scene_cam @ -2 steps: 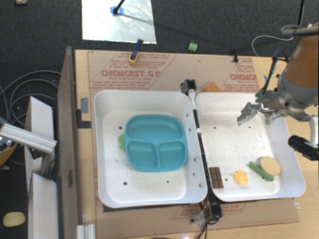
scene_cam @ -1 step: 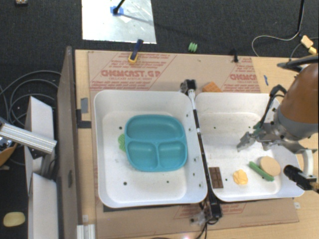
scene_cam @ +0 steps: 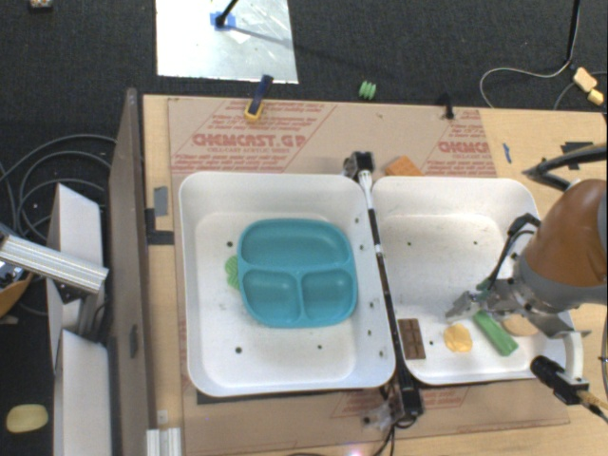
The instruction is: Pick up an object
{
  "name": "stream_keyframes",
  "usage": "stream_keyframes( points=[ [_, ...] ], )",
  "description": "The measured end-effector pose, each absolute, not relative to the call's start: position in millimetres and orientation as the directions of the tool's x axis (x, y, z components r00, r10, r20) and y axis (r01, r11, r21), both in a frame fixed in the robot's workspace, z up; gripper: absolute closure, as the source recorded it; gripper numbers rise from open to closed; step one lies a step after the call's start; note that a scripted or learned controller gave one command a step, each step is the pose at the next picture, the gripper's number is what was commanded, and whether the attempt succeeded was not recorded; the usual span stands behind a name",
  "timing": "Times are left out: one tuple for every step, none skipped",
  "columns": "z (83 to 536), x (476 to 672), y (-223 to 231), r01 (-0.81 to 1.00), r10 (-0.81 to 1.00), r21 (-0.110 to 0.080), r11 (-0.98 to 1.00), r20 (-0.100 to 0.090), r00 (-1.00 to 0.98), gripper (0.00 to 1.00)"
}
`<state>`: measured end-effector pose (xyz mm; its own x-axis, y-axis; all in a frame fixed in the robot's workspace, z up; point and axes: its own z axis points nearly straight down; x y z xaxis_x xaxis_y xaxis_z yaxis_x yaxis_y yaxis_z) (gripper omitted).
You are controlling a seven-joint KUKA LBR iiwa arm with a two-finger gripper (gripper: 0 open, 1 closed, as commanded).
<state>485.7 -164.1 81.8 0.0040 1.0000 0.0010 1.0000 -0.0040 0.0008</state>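
Observation:
In the right bin (scene_cam: 446, 226), three small objects lie near the front right corner: a yellow rounded piece (scene_cam: 458, 338), a green stick-shaped piece (scene_cam: 496, 332) and a tan piece (scene_cam: 519, 325) partly hidden by the arm. My gripper (scene_cam: 478, 302) hangs low over this corner, just above and behind the green piece and close to the yellow one. Nothing can be seen held in it. The left bin (scene_cam: 209, 350) holds a teal divided plate (scene_cam: 296, 272), with a small green item (scene_cam: 231, 272) peeking out from under the plate's left edge.
A black divider rail (scene_cam: 376, 255) runs between the two bins, with a brown tag (scene_cam: 410, 338) near its front end. An orange block (scene_cam: 404, 167) lies on the cardboard behind the bins. The arm's orange band (scene_cam: 575, 231) covers the right bin's right wall.

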Motion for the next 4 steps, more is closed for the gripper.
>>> stream_keyframes(
  points=[
    [96,488.7,-162,1.0,1.0,0.005,0.002,0.001,-0.002,1.0],
    [163,486.7,-209,1.0,1.0,0.005,-0.002,-0.004,0.002,1.0],
    [160,487.1,-207,1.0,1.0,0.003,0.001,-0.001,-0.001,0.0],
    [88,488.1,-208,1.0,1.0,0.007,0.0,-0.005,0.0,0.0]
  ],
)
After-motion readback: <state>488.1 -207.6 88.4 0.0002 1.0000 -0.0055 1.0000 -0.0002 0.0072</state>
